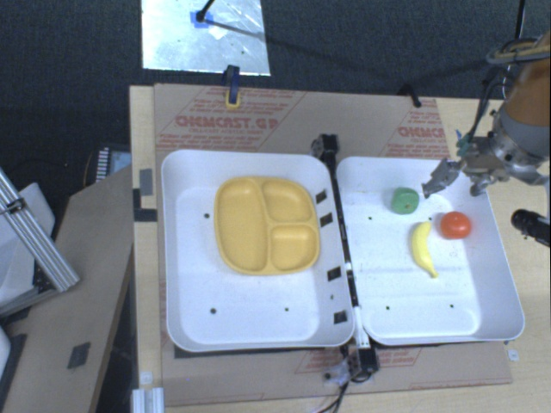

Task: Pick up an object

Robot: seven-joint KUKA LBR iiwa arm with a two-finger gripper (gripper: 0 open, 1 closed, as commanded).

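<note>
Two white bins are seen side by side on the bench. A yellow tray [265, 225] with three compartments lies in the left bin [185, 256]. In the right bin [482, 299] three things are found near the far side: a green piece [405, 200], a banana [422, 248] and a tomato [455, 224], close together but apart. The gripper [456, 181] is held above the far part of this bin, between the green piece and the tomato; its fingers are spread open and nothing is gripped.
</note>
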